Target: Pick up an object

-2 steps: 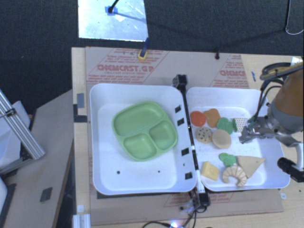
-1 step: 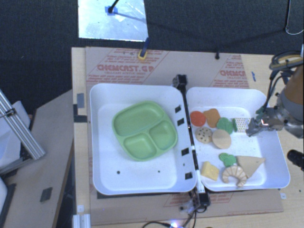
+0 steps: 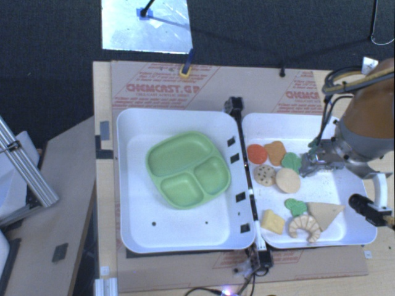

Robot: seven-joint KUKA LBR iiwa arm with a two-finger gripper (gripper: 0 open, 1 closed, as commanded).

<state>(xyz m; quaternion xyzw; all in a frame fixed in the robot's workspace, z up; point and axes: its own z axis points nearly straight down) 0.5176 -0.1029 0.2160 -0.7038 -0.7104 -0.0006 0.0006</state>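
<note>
The tool [image 3: 310, 163] hangs low over the right bin [image 3: 352, 184], its tip just right of the green leafy piece [image 3: 291, 161]; how it is set cannot be told. The round beige biscuit [image 3: 287, 180] lies just below-left of that piece, the nearest candidate, with bare bin floor to its right for an approach.

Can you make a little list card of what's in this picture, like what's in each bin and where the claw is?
left bin: green divided plate
right bin: toy foods
foods: tomato slice, cookie, croissant, cheese cube, broccoli
claw: low over the right bin, beside a green piece
claw holding something: cannot tell
</note>
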